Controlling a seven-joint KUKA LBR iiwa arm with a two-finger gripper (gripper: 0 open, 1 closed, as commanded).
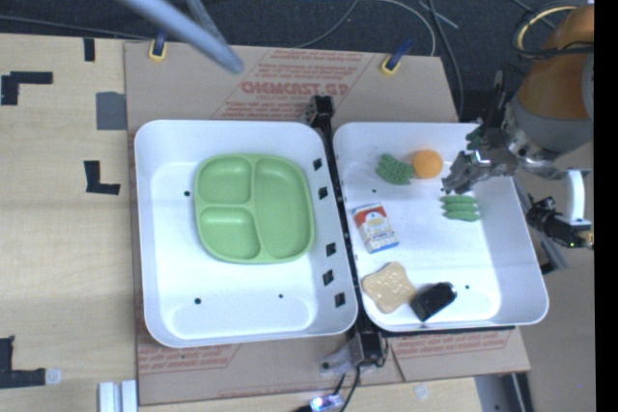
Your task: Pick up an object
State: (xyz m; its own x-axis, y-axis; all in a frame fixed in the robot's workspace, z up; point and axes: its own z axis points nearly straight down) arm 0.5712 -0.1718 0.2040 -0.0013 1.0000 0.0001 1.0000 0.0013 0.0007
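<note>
White plastic makes up both bins, and nearest to me, along the front of the right bin (502,304), a black block (433,300) lies touching a pale biscuit-shaped piece (386,286). A little further in sits a small red and white carton (375,227), near the divider between the bins. The left bin (164,304) carries a green sectioned tray (255,207), nothing in its compartments.

Further back in the right bin, a green bean-like piece (461,208) lies close to the right wall, with a ridged green leafy piece (392,170) and an orange ball (427,163) side by side beyond it. The gripper (463,171) hangs just above the bean-like piece and just right of the ball, the grey arm (550,111) reaching in from the right.

I cannot tell how its jaws stand; the tip is dark and too small to read, and I see nothing between them.

It looks to me like the approach step, nothing lifted yet. Next it needs to settle over one piece, probably the bean or the ball, drop straight down and grip cleanly without nudging the neighbour.
</note>
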